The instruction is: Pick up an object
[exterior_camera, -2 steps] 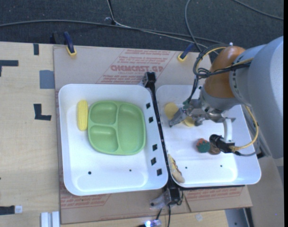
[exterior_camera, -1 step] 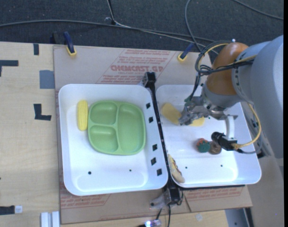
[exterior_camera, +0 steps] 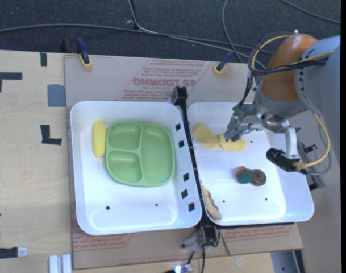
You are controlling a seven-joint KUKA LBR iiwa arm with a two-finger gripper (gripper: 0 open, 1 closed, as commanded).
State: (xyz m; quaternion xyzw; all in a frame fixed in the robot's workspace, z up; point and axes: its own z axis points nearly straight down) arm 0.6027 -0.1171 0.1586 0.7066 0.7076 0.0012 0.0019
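Reaching into the right bin (exterior_camera: 295, 206), gripper (exterior_camera: 232, 133) sits at the yellow piece (exterior_camera: 234, 146); jaw state cannot be told. Likely grasp step; next needs a clean lift.

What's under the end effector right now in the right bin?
The end effector sits over a pale yellow piece near the right bin's far left part; another yellow piece lies just left. The contact point is covered, so a grip cannot be confirmed.

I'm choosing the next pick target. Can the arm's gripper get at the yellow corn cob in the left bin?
Probably yes: the yellow corn cob lies uncovered beside the green divided plate, nothing on top, though the gripper is over the right bin.
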